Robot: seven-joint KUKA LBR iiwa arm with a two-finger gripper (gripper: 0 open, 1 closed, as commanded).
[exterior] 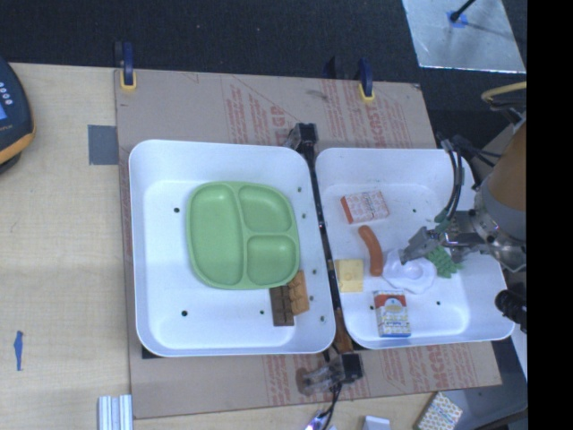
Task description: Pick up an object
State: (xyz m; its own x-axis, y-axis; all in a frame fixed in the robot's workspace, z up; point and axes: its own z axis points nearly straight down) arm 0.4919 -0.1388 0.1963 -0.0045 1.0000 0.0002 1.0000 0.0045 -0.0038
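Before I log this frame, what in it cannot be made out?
- Gripper: whether the fingers are open or shut; too small and blurred.
- Green object under the gripper: its kind; the gripper partly covers it.
- White object: shape washes out against the right bin.
- Small cartons and: print too small to read.
- Arm: cut off by the right edge.

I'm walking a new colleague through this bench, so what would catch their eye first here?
The big green divided plate fills the middle of the left bin, with a brown chocolate bar at its lower right corner. The right bin holds a scatter of small play food: an orange box, a sausage, a yellow cheese block and a small carton. The tool reaches in from the right above a green leafy piece.
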